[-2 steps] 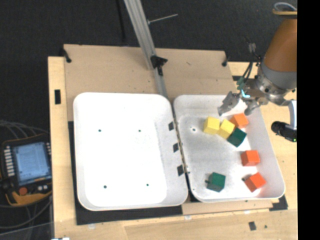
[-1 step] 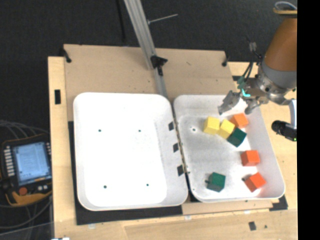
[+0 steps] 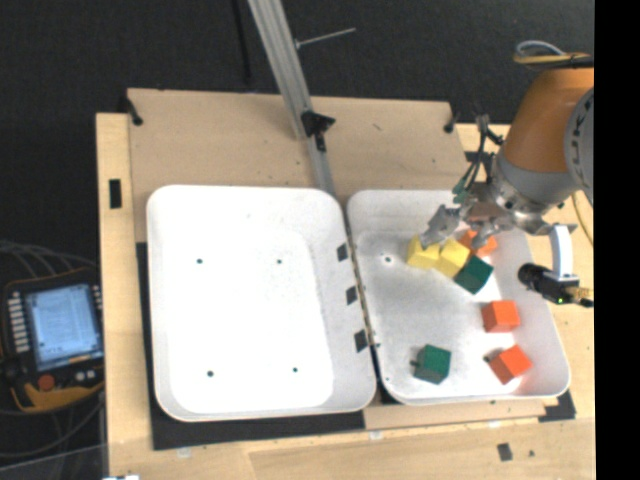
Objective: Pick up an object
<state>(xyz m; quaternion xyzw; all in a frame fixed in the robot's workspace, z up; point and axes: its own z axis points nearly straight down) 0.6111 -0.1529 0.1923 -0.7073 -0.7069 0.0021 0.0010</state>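
**In the right bin, a crowded pile could spoil the grab**

In the upper part of the right bin [image 3: 400, 208], the claw [image 3: 447, 226] hangs low over a tight bunch of blocks. I cannot tell if the claw is apart or together, because the arm [image 3: 540, 138] and the blocks hide its tips. Nothing shows for sure between them, so I would not say it holds anything yet.

The bunch is made of two yellow blocks [image 3: 438, 256], a dark green block [image 3: 474, 273] touching them on the lower right, and a bit of an orange block [image 3: 486, 241] peeking out just beside the claw. They are pressed close together. That is the trouble. The claw could come down on top of a block and not around it. It could also push one block into the next, so they all slide away. Or it could pinch a corner, and the block might slip out when the arm lifts.

The dark green block looks tilted, so its sides may be hard to squeeze flat.

Lower in the same bin the blocks sit well apart: another green block [image 3: 432, 362] near the bottom middle, one orange block [image 3: 501, 315] on the right, and one more orange block [image 3: 509, 363] near the lower right corner. Those look easier to grab alone.

The left bin [image 3: 160, 298] has no blocks in it. The desk [image 3: 230, 138] under both bins looks flat and steady.
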